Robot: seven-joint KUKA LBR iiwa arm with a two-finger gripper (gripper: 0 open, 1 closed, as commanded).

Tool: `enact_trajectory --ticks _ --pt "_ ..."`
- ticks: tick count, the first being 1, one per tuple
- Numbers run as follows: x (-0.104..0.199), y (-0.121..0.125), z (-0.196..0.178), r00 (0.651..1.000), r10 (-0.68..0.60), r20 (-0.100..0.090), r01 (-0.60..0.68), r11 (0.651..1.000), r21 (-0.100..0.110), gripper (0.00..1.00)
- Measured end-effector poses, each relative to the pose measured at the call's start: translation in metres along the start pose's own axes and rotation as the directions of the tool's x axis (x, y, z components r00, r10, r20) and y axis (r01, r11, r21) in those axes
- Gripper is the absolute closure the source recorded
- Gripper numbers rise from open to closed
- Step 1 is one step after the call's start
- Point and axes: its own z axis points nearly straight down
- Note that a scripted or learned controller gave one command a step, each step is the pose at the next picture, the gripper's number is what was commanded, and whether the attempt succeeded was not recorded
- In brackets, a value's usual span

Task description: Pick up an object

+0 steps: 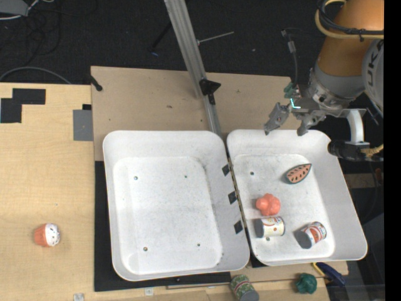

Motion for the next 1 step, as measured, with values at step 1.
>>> enact_trajectory --ticks 1 --pt "0.0 0.0007 -0.0025 1.0 -0.001 0.001 0.001 1.0 -0.004 0.0"
